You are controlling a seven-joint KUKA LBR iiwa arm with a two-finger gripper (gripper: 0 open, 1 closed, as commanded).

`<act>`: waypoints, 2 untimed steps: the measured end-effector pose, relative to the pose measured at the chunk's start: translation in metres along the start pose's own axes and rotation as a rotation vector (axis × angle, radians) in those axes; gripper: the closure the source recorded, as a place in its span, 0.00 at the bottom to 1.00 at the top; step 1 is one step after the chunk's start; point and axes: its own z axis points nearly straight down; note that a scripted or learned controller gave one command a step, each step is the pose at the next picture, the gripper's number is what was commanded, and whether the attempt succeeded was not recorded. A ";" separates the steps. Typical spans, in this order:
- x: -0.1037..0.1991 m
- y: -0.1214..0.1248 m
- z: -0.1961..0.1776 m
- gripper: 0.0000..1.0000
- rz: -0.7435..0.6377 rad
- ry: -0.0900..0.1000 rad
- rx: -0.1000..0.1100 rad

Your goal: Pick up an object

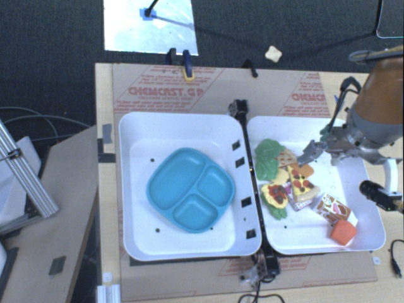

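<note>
Fingers (309, 151) hang over the right bin (372, 232); I cannot tell if they are apart or together. Nearest me in that bin, an orange block (343, 232), then a brown packet (330, 207). Toy pizza slice (300, 183) and yellow toy (275, 195) lie just below the fingers, green leaf (267, 156) beside. Left bin (136, 232) holds a blue divided plate (190, 189).

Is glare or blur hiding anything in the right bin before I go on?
Camera view: lighting is even and soft, with no glare on the right bin; the toys, such as the orange block, read clearly if small; the claw looks slightly soft; bright reflection only on the foil sheet beyond the bench.
</note>
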 end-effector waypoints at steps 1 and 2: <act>0.010 -0.013 0.126 0.00 0.003 0.001 0.003; 0.009 -0.011 0.110 1.00 0.002 0.000 -0.002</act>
